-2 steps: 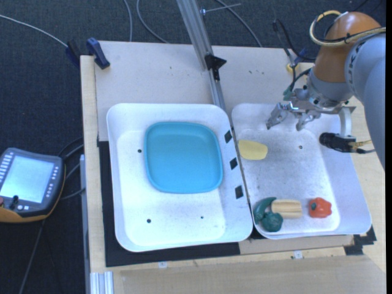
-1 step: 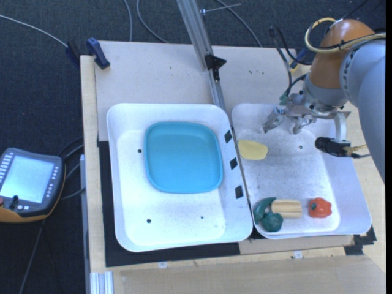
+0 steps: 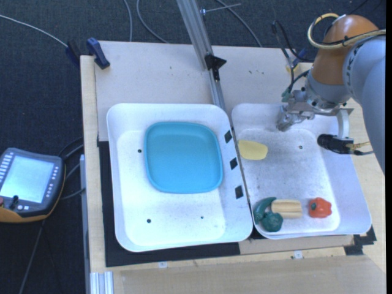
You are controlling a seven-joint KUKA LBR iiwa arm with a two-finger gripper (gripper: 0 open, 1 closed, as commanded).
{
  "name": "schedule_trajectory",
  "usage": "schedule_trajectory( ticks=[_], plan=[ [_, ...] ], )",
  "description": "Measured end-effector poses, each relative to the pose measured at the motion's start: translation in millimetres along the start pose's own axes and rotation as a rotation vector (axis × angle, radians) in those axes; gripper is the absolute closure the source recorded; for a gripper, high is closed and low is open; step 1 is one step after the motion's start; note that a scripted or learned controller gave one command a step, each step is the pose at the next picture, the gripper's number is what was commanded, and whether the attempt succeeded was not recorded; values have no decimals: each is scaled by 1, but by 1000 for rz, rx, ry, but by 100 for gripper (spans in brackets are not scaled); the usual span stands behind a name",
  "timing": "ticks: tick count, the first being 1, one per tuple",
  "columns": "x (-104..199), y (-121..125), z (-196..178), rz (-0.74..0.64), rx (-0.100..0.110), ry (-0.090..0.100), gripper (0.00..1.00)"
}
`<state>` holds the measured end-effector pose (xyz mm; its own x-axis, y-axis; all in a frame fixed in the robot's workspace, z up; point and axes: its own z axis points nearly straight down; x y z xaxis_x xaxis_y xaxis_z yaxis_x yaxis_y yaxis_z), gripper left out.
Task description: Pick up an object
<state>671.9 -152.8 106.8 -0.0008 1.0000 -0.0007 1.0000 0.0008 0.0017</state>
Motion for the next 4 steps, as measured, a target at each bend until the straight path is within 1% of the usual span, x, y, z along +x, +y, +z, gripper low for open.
schedule_trajectory(
  ticks=[1,2,3,4],
  plan=[
    [9,0,-47,0,-3,0,100],
    [13,1,-111,0,-5,0,100],
    [13,2,-164,0,-4,0,100],
    [54,-22,-151,-2,2,1,100]
  ],
)
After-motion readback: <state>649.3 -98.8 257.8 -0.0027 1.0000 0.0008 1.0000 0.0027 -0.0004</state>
